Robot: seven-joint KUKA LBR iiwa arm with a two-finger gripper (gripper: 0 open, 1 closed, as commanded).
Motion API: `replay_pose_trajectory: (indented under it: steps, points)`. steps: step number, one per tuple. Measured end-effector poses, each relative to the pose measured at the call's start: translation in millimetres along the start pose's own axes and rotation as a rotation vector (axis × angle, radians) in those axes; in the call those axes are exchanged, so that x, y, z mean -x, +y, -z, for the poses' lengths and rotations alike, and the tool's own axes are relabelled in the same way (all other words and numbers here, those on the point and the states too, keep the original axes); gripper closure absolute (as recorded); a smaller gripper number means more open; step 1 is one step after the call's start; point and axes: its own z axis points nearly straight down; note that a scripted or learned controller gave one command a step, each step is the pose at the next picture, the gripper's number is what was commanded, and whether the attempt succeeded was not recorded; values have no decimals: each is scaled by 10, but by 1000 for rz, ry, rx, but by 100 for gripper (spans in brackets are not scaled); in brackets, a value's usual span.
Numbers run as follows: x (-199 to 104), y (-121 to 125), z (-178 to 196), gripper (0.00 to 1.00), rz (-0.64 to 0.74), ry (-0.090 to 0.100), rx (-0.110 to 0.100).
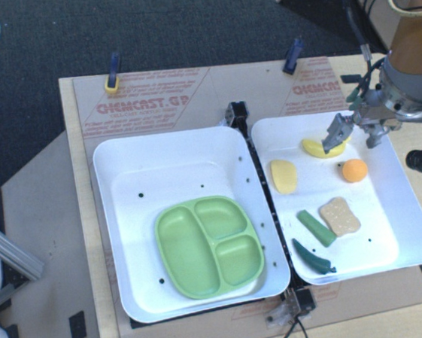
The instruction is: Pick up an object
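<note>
From above, the bench holds two shallow white bins side by side on a brown board printed with red lettering. The left bin (125, 212) carries a green tray (208, 244) with three compartments, lying toward its lower right part and turned at a slight angle. The right bin (401, 245) holds the loose items: a yellow banana (316, 149) near its upper middle, a pale yellow piece (284, 176) just below and left of it close to the wall shared with the other bin, an orange ball (354, 170) to the right, a tan slice of bread (340, 216) lower down, a green stick (315, 227) lying slantwise just beside the bread on its left, and a dark teal piece (312, 257) near the bin's lower edge. The arm (411, 66) comes in from the right over the upper part of the right bin, and its gripper (336, 136) hangs right at the banana's right end, one grey finger overlapping the fruit; whether the tool is released or clenched, I cannot tell, and nothing can be seen grasped in it. Two clamps, a blue and yellow clamp (112, 73) and a blue clamp (293, 56), sit on the board's far edge.
</note>
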Motion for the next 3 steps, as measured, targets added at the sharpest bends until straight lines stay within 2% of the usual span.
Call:
replay_pose_trajectory:
  steps: [1,2,3]
  points:
    - [-3,21,70,0,3,-2,13]
    - [21,85,-362,0,2,-2,11]
    - [-38,114,-981,0,3,-1,8]
